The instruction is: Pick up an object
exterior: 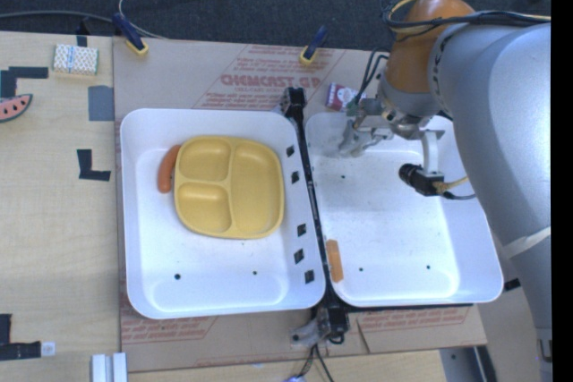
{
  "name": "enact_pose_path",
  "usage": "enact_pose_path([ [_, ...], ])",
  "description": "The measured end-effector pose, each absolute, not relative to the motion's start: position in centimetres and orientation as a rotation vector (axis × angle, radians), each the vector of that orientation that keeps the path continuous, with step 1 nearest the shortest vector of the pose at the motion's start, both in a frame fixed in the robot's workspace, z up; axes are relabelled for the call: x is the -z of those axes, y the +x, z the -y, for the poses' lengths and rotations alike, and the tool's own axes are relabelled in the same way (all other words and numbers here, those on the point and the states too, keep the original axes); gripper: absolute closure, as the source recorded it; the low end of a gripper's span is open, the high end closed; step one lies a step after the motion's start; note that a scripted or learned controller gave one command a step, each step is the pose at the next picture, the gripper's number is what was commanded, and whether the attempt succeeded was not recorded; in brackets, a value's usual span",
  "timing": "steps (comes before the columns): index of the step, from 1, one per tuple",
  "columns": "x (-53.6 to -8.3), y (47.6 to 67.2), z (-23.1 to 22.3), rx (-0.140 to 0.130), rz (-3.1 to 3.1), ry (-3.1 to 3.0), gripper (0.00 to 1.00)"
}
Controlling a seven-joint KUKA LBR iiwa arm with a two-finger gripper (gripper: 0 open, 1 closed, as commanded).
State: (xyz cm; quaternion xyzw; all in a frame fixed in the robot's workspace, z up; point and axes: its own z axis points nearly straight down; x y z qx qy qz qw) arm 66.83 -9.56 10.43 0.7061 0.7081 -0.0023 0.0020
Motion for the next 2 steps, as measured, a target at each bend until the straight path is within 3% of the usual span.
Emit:
enact_pose_path([
  [1, -10.4, 66.8, 9.6, 0.008, -2.222, 2.215, 0.00],
  [2, -8.5, 64.8, 9.4, 0.001, -2.222, 2.218, 0.00],
])
